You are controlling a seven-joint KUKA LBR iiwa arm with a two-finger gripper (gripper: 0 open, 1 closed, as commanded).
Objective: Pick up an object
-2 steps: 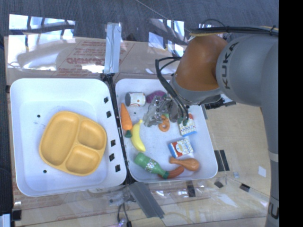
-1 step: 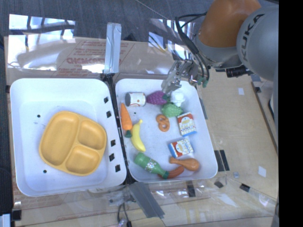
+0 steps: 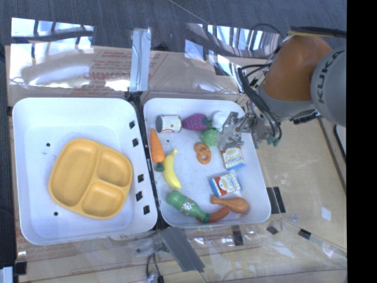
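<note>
Over the right bin point(image 3: 254, 184), the gripper point(image 3: 231, 135) hangs by the upper right corner, just beside a green toy point(image 3: 210, 137) and a small carton point(image 3: 233, 157); I cannot tell how it is set. Left bin point(image 3: 23, 158) holds a yellow tray point(image 3: 89, 177)

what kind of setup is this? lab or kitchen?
Likely a robot grasping test bench, not a kitchen: a KUKA arm over two white bins, toy food like a banana, and a taped cardboard backing.
</note>
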